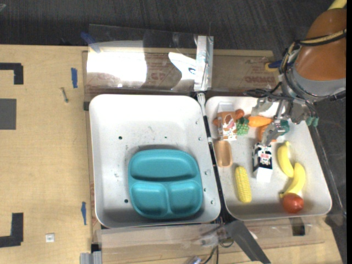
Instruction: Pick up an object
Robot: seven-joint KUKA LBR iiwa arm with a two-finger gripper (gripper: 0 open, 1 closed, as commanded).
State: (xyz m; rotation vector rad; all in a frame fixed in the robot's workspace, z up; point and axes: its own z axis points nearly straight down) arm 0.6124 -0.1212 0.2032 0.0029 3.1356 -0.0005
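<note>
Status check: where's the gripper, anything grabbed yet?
Gripper low over right bin, beside carrot. Nothing seen held. Milk carton, bananas crowd close.

The scene is being viewed by a single fixed camera set above the desk [38, 147], looking down at a slant so that the far edge is lying toward the top of the frame. Both white bins are being taken in whole, the left bin [104, 120] near the centre and the right bin [322, 194] toward the right side. The arm [324, 43] is being caught at the upper right corner.
</note>
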